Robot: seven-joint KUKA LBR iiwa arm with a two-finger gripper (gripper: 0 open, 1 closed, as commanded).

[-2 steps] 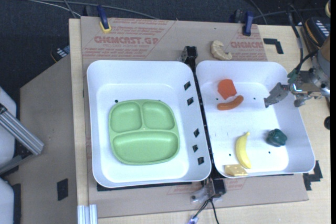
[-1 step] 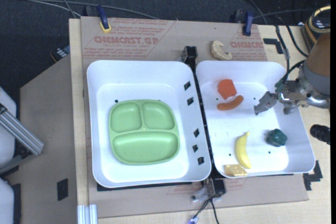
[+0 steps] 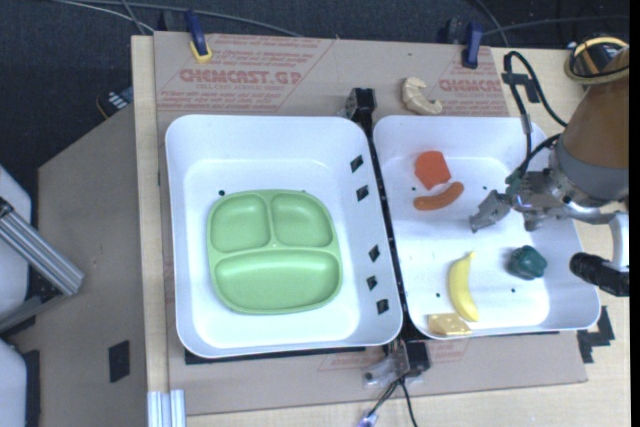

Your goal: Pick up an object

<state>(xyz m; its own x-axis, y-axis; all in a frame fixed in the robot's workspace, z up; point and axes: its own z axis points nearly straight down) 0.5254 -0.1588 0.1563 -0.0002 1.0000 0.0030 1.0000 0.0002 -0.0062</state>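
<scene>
The right bin (image 3: pixel 560 315) holds a red-orange block (image 3: pixel 431 168), a sausage-shaped orange piece (image 3: pixel 438 199), a yellow banana (image 3: pixel 461 285), a small yellow piece (image 3: pixel 448 323) at the front edge and a dark green lump (image 3: pixel 526 262). My gripper (image 3: pixel 508 216) hangs over the middle right of this bin, right of the sausage piece and above-left of the green lump. Its two fingers stand apart, open, with nothing between them.
The left bin (image 3: pixel 185 215) carries a green divided plate (image 3: pixel 274 250). A beige curved object (image 3: pixel 421 95) lies on the cardboard behind the right bin. Black clips line the wall between the bins. Cables run along the arm at the right.
</scene>
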